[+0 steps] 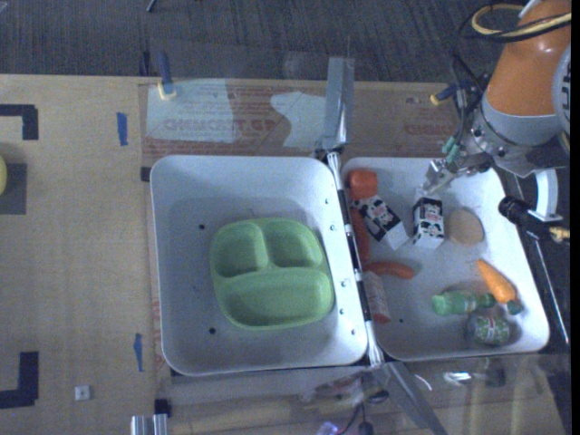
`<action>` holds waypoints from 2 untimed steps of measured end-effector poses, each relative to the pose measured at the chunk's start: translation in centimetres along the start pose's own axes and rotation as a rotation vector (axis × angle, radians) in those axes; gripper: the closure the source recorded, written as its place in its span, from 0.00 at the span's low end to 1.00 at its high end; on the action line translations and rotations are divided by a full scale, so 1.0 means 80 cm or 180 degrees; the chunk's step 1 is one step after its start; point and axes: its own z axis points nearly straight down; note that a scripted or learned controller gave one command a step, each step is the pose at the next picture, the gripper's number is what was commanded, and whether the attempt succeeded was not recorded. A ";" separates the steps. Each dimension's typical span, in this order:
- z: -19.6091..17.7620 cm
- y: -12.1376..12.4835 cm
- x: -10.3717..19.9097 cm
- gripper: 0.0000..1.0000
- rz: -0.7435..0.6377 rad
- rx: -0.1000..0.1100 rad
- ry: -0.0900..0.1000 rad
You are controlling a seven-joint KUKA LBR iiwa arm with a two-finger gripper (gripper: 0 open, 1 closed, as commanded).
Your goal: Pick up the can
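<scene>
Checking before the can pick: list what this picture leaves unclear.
- Claw, camera view: small and blurred above the right white bin; grip state unreadable.
- Round green-and-red can: label too blurred to read.
- Grey-and-orange arm: cut off by the right edge.

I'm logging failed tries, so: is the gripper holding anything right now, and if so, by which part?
Nothing is held. The gripper hangs above the right bin's far end with nothing between its fingers; the can lies untouched in the near corner.
</scene>
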 end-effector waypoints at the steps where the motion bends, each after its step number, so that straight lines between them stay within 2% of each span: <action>1: -0.010 0.002 0.000 1.00 -0.0011 -0.0003 -0.0006; 2: -0.021 0.004 0.000 1.00 -0.0019 -0.0009 -0.0012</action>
